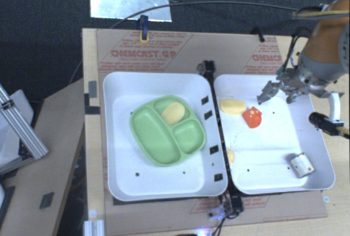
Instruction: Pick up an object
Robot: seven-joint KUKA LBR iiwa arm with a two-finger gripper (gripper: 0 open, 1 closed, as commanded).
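Observation:
My gripper (279, 94) hangs over the far part of the right bin (317, 145), open, with nothing between its fingers. A red object (252, 117) lies in that bin just left of and below the gripper, apart from it. Beside the red object, to its left, lies a pale yellow oblong object (233, 106). A small white and silver cylinder (301, 164) rests near the bin's front right corner. A small yellow piece (230, 155) sits against the bin's left wall.
The left bin (123, 175) holds a green divided plate (156, 145) with a yellow object (174, 113) in its far compartment. A black part (326, 122) of the arm juts over the right bin's right side. Cardboard (164, 49) lies beneath both bins.

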